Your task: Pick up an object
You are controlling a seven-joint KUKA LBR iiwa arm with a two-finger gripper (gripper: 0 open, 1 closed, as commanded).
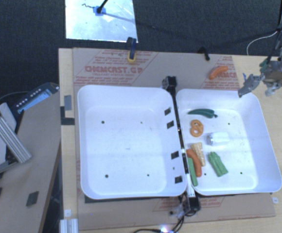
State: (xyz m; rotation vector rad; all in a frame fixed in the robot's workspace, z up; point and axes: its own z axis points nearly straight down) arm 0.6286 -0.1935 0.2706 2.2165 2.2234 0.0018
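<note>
Green pepper [202, 112] — long axis left-right | right bin [257, 125] — upper part

A brown board [131, 64] is seen laid on the surface [68, 81], red lettering printed across it. A yellow clamp [131, 57] is fixed at its far edge. A shiny metal sheet [99, 13] is spread on the dark floor [24, 33] beyond.

Your arm comes in from the right edge of the camera view, high in the frame. Your gripper [250, 84] hangs at its leftward end, nothing between the fingers; the finger spacing is too blurred to read.
</note>
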